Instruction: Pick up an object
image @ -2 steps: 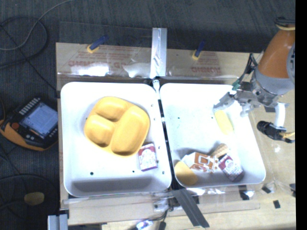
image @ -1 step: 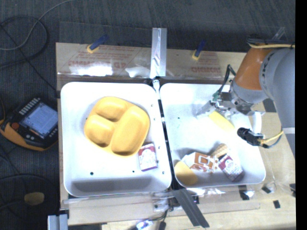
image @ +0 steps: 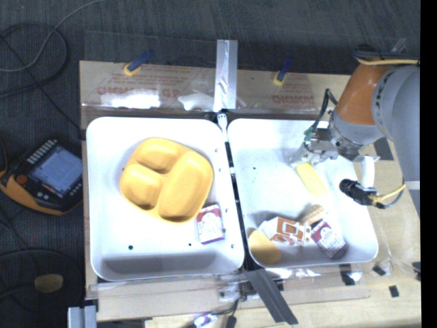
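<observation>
My gripper [image: 311, 154] hangs low over the upper right part of the right bin [image: 273, 139], below the orange wrist band. Just beneath it lies a pale yellow flat piece [image: 310, 178], close to the fingertips. At the bin's front edge lie a red-and-white carton [image: 292, 231], a small patterned packet [image: 330, 238], a tan wafer-like piece [image: 313, 214] and a round orange-brown item [image: 263, 247]. The left bin [image: 109, 251] holds a big yellow lumpy bread-shaped toy [image: 166, 178] and a small red-and-white box [image: 210, 224].
A metal divider strip [image: 226, 74] stands behind the seam between the bins. An orange handheld pendant [image: 42, 176] lies on the floor at far left. Cables trail from the arm at the right [image: 369, 191].
</observation>
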Tool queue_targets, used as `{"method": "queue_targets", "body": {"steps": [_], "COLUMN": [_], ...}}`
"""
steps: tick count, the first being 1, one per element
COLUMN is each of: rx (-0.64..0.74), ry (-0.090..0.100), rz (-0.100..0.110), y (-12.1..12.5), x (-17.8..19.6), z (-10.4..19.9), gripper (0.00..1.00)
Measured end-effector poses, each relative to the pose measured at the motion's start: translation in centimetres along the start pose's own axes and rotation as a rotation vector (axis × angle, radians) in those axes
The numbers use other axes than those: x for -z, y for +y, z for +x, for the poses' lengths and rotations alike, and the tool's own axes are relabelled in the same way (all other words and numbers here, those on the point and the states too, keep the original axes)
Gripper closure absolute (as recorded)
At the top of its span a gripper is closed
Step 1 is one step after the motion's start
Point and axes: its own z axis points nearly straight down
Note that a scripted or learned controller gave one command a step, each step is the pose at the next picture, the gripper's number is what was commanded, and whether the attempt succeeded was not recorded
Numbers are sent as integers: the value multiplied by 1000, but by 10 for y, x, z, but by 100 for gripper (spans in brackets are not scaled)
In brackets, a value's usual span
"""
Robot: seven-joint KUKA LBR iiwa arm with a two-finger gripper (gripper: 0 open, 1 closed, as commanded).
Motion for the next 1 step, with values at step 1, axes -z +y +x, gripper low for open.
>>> {"method": "queue_targets", "body": {"steps": [1], "rx": [-74], "ry": [0], "rz": [9], "y": [7], "x": [103], "z": [65], "gripper": [100]}}
